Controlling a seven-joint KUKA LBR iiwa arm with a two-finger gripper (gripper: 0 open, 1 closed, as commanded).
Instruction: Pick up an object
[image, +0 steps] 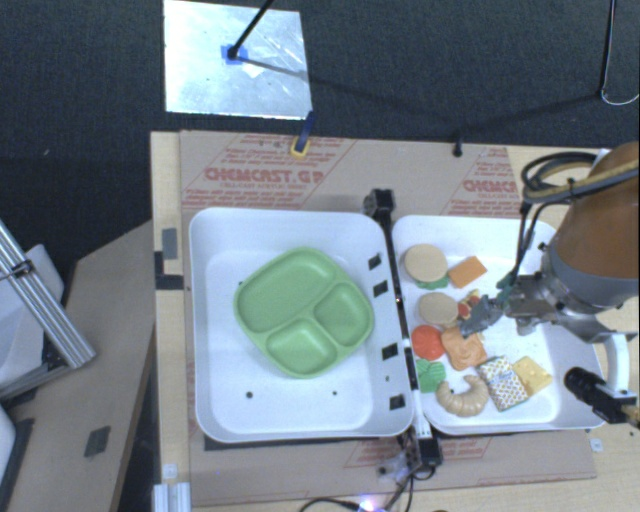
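Green plate (304, 312) (white bins (225, 400)), orange toy wedge (467, 271)

A dark carpeted floor (80, 110) is seen across the far side and down the left. On it, at far centre, a shiny silver sheet (238, 60) is laid flat, marked with a bit of blue tape (233, 54). The bench top (170, 390) is shown in pale wood, covered by a brown board (265, 170) printed with red lettering. At the near left, a metal frame (35, 300) is angled beside the bench. Even, soft light is cast over everything.
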